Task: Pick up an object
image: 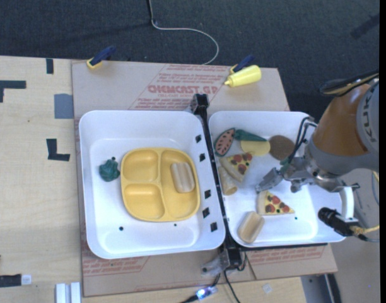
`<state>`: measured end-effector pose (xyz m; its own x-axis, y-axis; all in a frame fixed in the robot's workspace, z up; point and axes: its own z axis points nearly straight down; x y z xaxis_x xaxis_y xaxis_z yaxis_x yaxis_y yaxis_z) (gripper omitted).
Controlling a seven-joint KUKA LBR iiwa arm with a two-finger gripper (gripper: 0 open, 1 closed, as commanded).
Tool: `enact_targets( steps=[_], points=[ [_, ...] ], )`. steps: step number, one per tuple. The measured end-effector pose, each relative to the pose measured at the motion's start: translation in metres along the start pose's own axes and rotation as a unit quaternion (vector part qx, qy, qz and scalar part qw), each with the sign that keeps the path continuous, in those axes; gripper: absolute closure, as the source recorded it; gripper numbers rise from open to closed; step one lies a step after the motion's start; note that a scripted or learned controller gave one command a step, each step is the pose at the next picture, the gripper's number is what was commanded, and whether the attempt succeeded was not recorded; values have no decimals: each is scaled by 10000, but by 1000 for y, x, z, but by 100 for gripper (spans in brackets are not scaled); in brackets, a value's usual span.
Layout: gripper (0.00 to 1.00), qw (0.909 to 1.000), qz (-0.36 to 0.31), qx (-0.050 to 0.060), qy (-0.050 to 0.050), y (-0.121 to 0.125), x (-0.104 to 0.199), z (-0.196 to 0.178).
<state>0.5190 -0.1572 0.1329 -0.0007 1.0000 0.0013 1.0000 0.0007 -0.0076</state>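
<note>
The pizza slice (276,204) nearest the end effector (269,182) lies flat on the right bin's (306,229) floor, just below and to the right of its tip. Whether the end effector is spread or closed I cannot tell; nothing is visibly held. A second pizza slice (238,163) and a watermelon slice (224,141) lie to the left, and a bread roll (250,226) sits below. The risk, as I judge it: the slice is thin and flat, so the tip may slide over it, or nudge it aside.
</note>
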Motion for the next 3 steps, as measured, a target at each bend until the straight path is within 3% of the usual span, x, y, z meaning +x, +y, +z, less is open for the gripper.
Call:
enact_targets(
  steps=[1,2,3],
  points=[
    [0,10000,-6,-32,-11,0,1,51],
    [100,10000,-2,-39,-15,1,0,38],
    [100,10000,-6,-58,-11,6,3,-24]
  ],
)
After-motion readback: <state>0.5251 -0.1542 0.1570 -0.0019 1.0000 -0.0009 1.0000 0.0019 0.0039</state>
